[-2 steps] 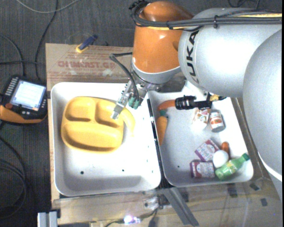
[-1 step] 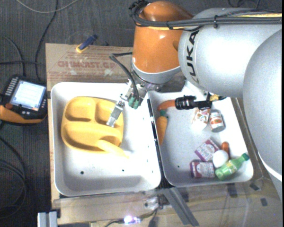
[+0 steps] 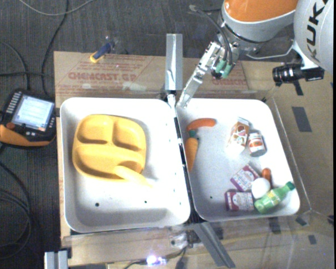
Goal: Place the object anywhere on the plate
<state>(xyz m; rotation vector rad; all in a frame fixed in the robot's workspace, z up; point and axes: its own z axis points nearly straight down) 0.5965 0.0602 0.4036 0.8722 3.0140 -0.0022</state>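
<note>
A yellow plate point(image 3: 109, 144) with three compartments lies in the left bin point(image 3: 89, 209). The right bin point(image 3: 213, 209) holds an orange sausage point(image 3: 201, 124), a carrot point(image 3: 191, 149), a small can point(image 3: 256, 143), a snack packet point(image 3: 239, 131), two purple pouches point(image 3: 245, 178), a white egg point(image 3: 261, 188) and a green bottle point(image 3: 274, 198). My gripper point(image 3: 185, 98) slants down from the upper right. Its tip sits over the back end of the divider between the bins, just above and left of the sausage. I see nothing in it.
A teach pendant point(image 3: 25, 116) lies left of the bench with cables around it. A blue and yellow tool point(image 3: 101, 51) rests on the cardboard behind the left bin. A metal bar point(image 3: 173, 63) stands behind the divider.
</note>
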